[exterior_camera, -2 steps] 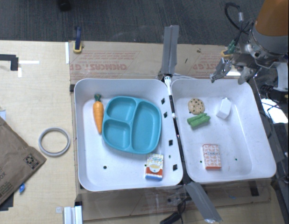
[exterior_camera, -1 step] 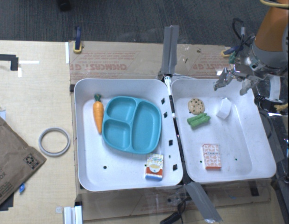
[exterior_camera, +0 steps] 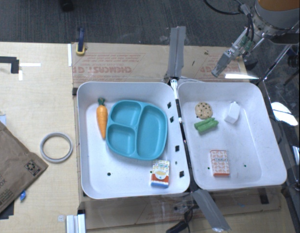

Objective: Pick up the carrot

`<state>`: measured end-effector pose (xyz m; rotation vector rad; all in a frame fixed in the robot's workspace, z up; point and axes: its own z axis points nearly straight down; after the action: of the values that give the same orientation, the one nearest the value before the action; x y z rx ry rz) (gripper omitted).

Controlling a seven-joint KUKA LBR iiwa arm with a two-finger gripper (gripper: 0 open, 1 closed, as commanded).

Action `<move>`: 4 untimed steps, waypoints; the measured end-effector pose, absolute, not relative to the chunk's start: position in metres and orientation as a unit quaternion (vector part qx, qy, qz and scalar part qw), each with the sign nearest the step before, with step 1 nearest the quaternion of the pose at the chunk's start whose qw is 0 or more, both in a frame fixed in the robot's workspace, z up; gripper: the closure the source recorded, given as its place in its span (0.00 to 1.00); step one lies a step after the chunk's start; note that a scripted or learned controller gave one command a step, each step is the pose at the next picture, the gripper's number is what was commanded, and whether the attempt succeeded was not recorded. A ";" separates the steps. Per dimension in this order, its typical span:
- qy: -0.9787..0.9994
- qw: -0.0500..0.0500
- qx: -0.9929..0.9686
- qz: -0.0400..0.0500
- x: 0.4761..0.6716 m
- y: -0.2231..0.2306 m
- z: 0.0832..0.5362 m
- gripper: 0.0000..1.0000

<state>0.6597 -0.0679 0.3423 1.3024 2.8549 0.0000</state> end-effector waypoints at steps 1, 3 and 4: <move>0.960 0.003 0.281 0.000 0.643 -0.135 0.404 0.00; 0.905 0.001 0.426 0.000 0.567 -0.069 0.441 0.00; 0.952 0.000 0.305 0.000 0.479 -0.042 0.363 0.00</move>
<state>0.4787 -0.0424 0.3632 0.9595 2.9919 -0.0014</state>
